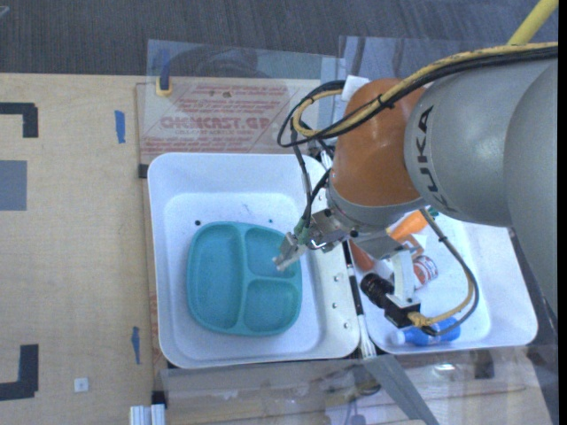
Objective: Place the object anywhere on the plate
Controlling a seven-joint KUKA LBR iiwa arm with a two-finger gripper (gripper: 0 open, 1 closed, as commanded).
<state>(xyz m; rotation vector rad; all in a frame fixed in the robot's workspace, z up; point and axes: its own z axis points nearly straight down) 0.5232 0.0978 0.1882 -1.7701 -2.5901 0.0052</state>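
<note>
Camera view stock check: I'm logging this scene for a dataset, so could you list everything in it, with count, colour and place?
Plate: one, teal, three compartments, lying in the left bin.
Bins: two, white, side by side on the bench; the arm covers much of the right one.
Objects in right bin: an orange item, a blue item and a white-and-red item, partly hidden by the arm.
Bench: one, light wood, with blue tape strips and black marks.
Arm: one, grey with an orange band, reaching in from the right.
Gripper: one, over the plate's right edge.
</note>
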